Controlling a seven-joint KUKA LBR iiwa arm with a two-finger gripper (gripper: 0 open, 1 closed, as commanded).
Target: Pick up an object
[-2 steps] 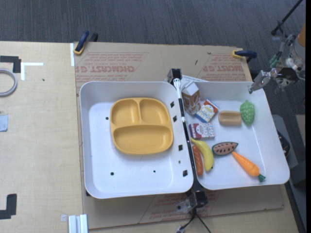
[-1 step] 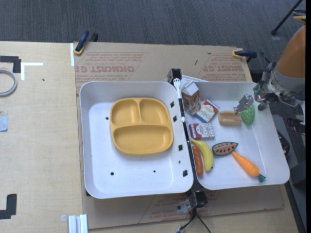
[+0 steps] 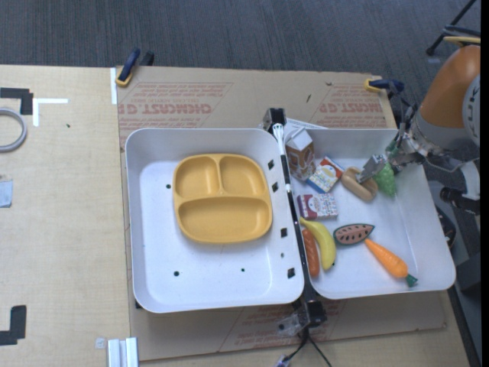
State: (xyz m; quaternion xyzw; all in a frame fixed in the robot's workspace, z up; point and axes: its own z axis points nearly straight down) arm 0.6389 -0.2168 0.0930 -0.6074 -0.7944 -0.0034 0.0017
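Gripper (image 3: 380,167) sits low in the right bin (image 3: 428,277), at its far side, arm reaching in from the right. A green toy (image 3: 387,180) lies directly under and against the fingertips; a tan cylindrical piece (image 3: 358,185) lies just to the camera-left of them. Finger spacing: cannot tell, the tips are small and blurred against the green toy, and nothing is visibly clamped between them. Judgement: the green toy looks like light plastic play food, rigid, smooth, likely slippery; best taken across its narrow middle. The carrot (image 3: 388,260) and banana (image 3: 322,241) lie nearer the camera, apart from the gripper.
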